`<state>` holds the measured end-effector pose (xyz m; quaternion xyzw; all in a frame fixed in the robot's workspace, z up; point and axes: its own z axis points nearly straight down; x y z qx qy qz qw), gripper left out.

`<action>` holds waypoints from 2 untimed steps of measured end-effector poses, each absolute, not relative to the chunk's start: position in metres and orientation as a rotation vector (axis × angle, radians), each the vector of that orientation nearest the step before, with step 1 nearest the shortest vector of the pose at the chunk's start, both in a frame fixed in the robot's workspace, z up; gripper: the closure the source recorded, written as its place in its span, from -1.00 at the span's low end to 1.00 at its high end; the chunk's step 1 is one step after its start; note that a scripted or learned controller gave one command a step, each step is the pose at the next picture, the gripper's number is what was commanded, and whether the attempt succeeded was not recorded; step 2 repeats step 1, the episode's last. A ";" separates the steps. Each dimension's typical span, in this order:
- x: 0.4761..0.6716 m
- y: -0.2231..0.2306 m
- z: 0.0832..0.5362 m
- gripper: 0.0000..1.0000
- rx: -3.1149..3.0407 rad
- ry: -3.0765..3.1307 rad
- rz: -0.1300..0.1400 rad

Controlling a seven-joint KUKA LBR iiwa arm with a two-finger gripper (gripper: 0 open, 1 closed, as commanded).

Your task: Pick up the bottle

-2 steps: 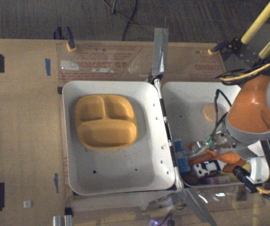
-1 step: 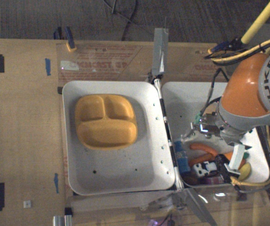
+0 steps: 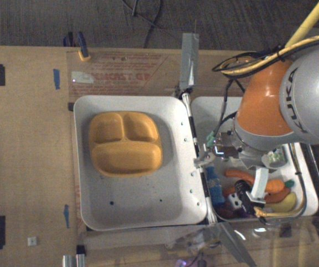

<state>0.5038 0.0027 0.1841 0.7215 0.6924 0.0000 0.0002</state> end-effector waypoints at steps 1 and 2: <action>0.505 0.003 0.194 1.00 2.266 2.174 0.003; 0.505 0.003 0.194 1.00 2.266 2.174 0.003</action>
